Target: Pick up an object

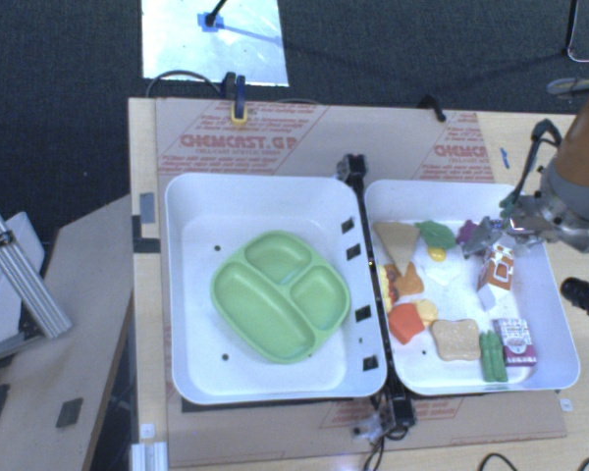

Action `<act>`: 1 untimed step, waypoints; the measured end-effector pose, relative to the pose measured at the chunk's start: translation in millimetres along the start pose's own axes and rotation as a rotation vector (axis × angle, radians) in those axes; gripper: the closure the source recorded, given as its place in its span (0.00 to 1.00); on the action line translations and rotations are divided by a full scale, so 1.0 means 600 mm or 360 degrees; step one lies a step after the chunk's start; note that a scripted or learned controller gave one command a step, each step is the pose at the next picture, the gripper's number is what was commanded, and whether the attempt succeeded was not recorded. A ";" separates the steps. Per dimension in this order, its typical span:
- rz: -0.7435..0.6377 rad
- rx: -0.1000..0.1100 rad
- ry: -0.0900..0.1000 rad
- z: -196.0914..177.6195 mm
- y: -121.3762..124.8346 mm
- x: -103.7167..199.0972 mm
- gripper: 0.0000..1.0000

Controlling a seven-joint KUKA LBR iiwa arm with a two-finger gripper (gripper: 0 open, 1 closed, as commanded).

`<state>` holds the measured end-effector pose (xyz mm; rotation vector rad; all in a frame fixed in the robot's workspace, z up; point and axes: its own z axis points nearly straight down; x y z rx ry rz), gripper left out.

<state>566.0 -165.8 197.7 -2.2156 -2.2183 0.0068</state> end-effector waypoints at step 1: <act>-0.0003 -0.0015 -0.0003 -0.008 0.004 0.000 0.00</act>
